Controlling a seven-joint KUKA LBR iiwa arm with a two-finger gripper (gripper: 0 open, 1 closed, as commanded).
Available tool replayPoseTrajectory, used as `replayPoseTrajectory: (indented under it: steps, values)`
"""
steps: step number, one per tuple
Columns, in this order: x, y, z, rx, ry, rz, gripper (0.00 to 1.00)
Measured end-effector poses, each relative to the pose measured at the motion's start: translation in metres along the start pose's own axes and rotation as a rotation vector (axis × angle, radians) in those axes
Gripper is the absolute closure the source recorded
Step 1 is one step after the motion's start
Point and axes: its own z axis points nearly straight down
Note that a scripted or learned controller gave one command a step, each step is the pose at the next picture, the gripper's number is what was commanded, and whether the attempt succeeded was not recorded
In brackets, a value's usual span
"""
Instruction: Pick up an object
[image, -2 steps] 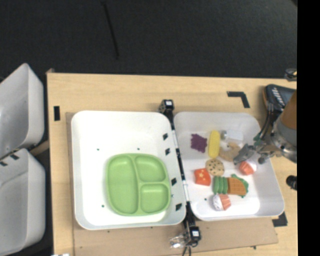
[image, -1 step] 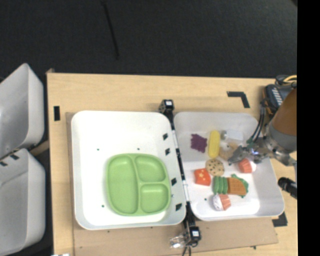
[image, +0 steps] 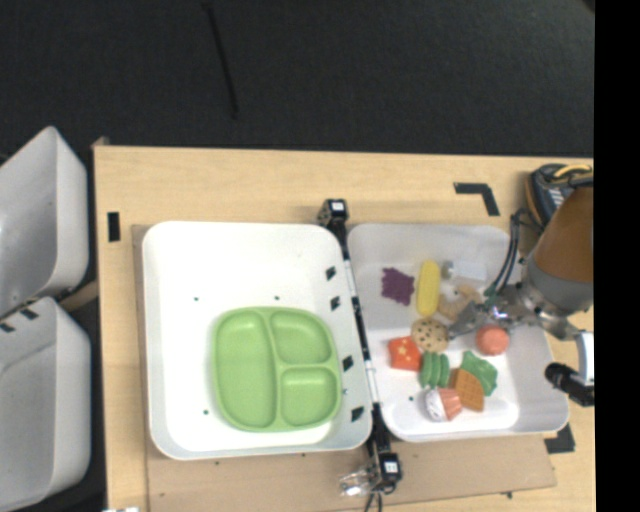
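The right bin (image: 520, 415) holds several toy foods: a purple piece (image: 398, 285), a yellow corn cob (image: 428, 287), a tan cookie (image: 429, 334), a red pepper (image: 404, 353), a green piece (image: 434, 370), an orange waffle-like piece (image: 468, 388), a green leafy piece (image: 483, 367), a salmon ball (image: 492, 340) and a red-and-white piece (image: 440, 404). My gripper (image: 470, 316) reaches in from the right and hangs low over the bin, between the corn, the cookie and the salmon ball. I see nothing held in it.
The left bin (image: 170, 300) holds a green divided plate (image: 275, 368). A clip-lined divider (image: 352, 330) separates the two bins. The arm's grey and orange body (image: 565, 250) covers the right bin's far right corner. Wooden bench (image: 250, 185) surrounds the bins.
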Motion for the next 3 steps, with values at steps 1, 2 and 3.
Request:
replayPoseTrajectory:
  steps: [1,2,3]
  values:
    - [0.000,-0.001,-0.009,0.002,0.002,0.003,1.00]
    - [0.004,0.007,-0.070,0.000,0.003,-0.006,1.00]
    - [0.000,0.006,-0.135,-0.001,0.002,-0.007,1.00]
